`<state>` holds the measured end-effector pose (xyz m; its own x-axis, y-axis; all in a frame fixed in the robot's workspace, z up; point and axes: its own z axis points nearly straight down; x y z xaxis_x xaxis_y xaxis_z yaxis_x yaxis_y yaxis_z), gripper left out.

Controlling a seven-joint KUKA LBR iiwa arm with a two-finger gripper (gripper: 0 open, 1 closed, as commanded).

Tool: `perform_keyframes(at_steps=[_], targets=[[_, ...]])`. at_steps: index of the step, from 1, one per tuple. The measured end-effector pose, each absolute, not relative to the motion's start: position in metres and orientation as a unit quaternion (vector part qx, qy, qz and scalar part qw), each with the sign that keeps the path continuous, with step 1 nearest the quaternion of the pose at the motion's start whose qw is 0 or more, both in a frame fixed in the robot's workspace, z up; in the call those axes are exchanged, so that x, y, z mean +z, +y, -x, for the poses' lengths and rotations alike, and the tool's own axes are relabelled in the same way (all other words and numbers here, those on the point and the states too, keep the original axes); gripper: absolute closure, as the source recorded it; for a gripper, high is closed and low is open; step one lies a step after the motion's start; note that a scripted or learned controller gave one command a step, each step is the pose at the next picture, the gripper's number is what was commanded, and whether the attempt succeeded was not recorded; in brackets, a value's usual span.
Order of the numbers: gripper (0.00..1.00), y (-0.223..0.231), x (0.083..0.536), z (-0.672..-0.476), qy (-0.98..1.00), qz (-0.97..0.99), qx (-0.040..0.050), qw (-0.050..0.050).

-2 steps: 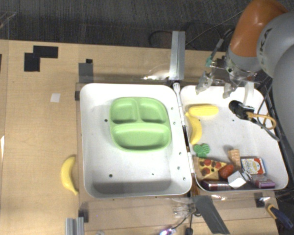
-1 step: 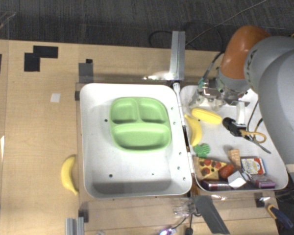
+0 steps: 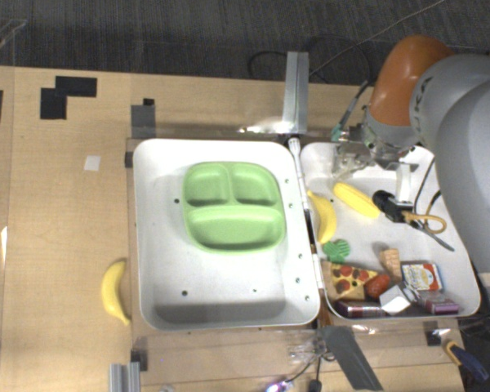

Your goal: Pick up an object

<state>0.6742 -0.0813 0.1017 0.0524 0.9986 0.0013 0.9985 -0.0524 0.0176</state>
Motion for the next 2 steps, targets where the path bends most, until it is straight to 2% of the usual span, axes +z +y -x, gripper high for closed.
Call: perform_keyframes(at_steps=[1,2], targets=[[1.0,-0.157,0.088,-0.653,0.73,-0.683,0.0024,0.003],[1.0,-0.167,0.091,-0.557,0.837,-0.547,0.0023,0.006]])
